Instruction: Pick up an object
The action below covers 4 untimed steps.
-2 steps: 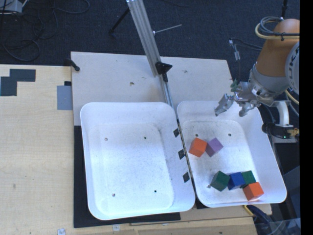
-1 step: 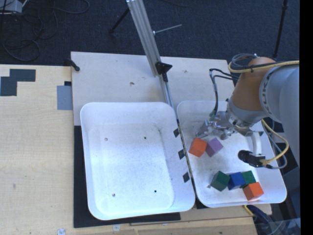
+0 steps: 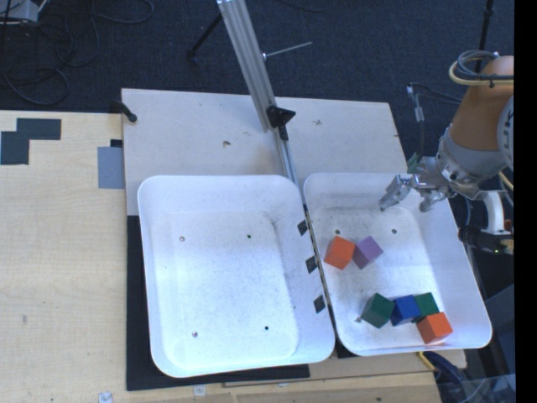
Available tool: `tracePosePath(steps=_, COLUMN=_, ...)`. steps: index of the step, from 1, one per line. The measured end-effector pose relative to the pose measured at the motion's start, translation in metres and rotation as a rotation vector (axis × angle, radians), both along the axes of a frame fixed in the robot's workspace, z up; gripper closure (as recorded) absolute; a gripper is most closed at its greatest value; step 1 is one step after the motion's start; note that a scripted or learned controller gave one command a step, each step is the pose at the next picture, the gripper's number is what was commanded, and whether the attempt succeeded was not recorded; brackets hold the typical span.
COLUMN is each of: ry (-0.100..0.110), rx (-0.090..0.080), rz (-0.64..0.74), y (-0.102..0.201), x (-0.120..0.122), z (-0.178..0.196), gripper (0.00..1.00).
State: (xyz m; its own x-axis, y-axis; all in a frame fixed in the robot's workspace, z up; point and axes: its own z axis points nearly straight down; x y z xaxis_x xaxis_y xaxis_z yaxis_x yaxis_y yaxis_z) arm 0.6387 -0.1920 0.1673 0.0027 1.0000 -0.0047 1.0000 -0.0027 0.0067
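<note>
My metal fingers [image 3: 409, 193] hang spread and empty over the right white plastic bin's [image 3: 470, 305] far edge; the small orange cube [image 3: 339, 253] lies mid-bin, touching a purple cube [image 3: 367, 252].

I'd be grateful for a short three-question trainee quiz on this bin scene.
1. True or false: the gripper grips a block.
2. Which block touches the purple block? A) blue B) orange C) green
3. Fill in: all the blocks lie in the ___ bin of the camera view.

Key: 1 false, it hangs above the bin's far edge, fingers spread with nothing between them; 2 B, the orange block; 3 right.
</note>
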Motion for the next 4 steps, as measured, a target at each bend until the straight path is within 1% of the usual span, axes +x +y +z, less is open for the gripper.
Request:
tracePosePath(steps=1, ry=0.009, rx=0.005, rz=0.004, y=0.043, x=-0.026, z=-0.079, gripper=0.00)
tracePosePath(steps=2, ry=0.005, rx=0.004, rz=0.002, y=0.071, x=-0.071, z=-0.075, gripper=0.00)
tracePosePath(steps=3, ry=0.007, rx=0.005, rz=-0.004, y=0.069, x=-0.071, z=-0.065, gripper=1.00)
tracePosePath(steps=4, ry=0.000, rx=0.007, rz=0.010, y=0.141, x=-0.026, z=0.028, gripper=1.00)
